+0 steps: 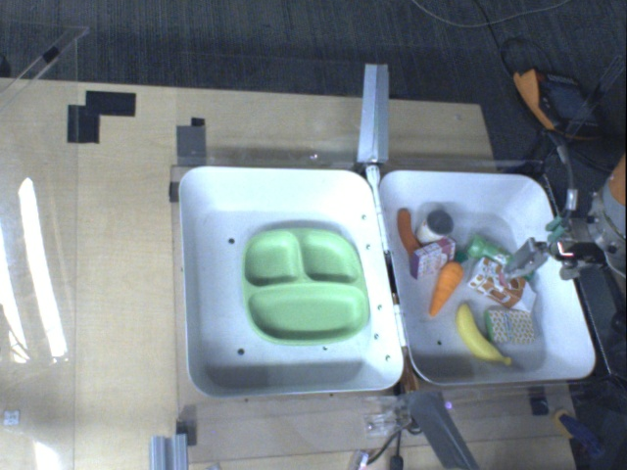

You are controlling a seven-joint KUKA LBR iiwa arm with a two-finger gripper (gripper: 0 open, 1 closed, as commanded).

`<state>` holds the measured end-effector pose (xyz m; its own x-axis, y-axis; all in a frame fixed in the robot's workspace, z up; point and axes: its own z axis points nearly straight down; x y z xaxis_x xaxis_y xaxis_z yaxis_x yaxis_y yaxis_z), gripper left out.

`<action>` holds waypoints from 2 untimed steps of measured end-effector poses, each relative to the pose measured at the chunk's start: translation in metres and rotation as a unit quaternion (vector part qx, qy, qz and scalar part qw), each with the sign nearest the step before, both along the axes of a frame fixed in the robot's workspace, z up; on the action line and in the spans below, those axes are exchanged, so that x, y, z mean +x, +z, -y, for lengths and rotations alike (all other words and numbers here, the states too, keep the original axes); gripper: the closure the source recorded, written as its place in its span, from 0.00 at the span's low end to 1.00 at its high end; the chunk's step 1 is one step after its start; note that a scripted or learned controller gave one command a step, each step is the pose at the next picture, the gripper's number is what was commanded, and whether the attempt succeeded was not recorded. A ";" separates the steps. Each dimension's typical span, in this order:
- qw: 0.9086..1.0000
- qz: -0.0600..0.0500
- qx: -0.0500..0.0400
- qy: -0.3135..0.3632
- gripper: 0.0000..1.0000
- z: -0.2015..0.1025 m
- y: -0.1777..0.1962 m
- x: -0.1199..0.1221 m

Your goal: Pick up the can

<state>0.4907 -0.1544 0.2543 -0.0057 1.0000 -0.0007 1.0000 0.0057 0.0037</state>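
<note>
The yellow plastic banana (481, 335) lies nearest the camera, curved along the near wall of the right-hand shallow white bin (578, 355), with a pale speckled sponge-like block (510, 327) touching its far side. This bin holds all the loose items, presumably so the arm has one crowded source to pick from, while the left-hand shallow white bin (206, 262) carries a light green three-compartment plastic tray (305, 284) lying flat in its middle, likely as a drop-off.

The small white can with a dark grey top (432, 226) stands upright toward the far-left corner of the right bin, just beside an orange-red sausage-shaped toy (405, 229) and touching a purple carton (432, 258). An orange plastic carrot (446, 287) slants below the carton, and a green object (483, 249) and a printed white packet (500, 283) lie between the can and the arm.

The grey two-finger gripper (526, 256) reaches in over the bin's right edge, above the packet, well apart from the can. Whether its jaws stand apart or together I cannot tell; nothing is visibly held. It must travel toward the far-left corner, and the close neighbours leave little room around the can.
</note>
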 end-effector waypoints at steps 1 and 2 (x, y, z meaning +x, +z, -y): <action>1.000 0.017 -0.005 -0.019 0.00 -0.016 -0.140 0.042; 1.000 0.021 -0.008 -0.020 1.00 -0.014 -0.126 0.044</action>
<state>0.5348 -0.1408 0.1280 0.0337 0.9993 -0.0152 0.9984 -0.0330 0.0461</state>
